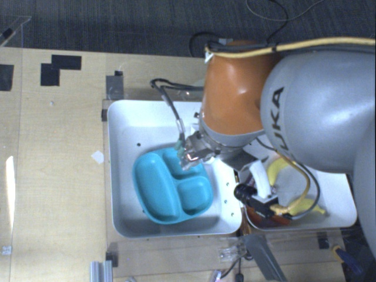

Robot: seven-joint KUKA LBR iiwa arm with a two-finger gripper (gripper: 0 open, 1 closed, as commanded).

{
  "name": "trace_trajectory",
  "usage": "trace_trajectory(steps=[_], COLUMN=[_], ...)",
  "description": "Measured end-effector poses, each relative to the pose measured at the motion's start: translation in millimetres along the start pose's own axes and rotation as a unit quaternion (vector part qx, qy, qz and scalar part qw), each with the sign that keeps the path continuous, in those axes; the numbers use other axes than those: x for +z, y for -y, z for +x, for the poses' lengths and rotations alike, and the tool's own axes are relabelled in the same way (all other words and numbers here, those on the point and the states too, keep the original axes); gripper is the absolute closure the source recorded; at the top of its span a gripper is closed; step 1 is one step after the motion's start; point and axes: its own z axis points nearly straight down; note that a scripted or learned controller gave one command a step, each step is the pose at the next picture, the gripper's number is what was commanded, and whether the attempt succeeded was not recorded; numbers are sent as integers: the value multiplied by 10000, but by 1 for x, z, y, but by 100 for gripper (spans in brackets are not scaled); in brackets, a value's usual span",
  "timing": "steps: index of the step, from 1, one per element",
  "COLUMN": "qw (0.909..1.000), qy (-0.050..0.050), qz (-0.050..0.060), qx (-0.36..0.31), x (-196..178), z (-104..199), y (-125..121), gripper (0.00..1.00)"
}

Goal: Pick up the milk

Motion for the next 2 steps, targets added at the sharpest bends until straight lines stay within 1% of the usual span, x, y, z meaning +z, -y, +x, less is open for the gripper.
trace_trajectory(steps=[2], qw=[10000], qy=[10], qz=[-9], qx=[-39], x=[-17], z=[-1], y=[-5], gripper=[100])
